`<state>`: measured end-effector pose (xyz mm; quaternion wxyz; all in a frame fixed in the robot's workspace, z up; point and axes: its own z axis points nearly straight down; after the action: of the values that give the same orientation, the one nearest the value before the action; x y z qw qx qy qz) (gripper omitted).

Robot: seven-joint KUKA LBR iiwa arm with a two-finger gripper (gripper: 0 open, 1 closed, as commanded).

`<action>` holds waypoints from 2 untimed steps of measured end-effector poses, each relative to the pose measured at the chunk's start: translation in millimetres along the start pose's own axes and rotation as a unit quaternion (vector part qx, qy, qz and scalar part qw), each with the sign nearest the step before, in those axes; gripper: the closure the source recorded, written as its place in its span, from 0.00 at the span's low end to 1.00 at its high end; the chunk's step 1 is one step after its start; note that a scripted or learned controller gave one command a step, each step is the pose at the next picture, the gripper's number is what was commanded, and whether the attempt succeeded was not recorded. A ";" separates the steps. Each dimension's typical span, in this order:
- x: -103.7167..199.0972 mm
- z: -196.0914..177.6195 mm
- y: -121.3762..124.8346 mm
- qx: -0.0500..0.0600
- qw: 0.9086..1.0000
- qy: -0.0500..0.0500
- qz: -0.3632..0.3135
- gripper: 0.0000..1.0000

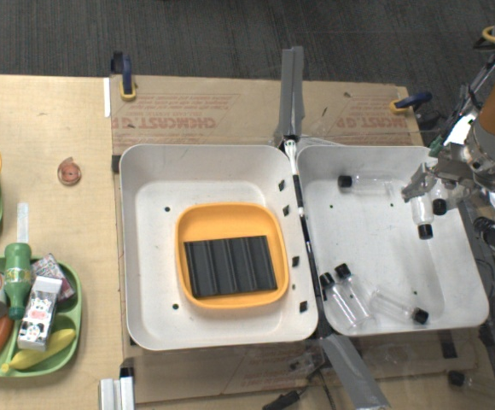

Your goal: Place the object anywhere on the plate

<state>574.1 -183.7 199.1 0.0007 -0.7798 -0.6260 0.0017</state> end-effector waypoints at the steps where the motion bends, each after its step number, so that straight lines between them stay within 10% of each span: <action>1: 24.7 -31.0 47.1 -0.001 0.999 0.000 -0.052 1.00; 2: -4.2 -49.6 87.7 -0.002 0.989 -0.001 -0.150 1.00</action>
<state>659.0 -206.7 248.4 -0.0010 -0.6772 -0.7358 0.0008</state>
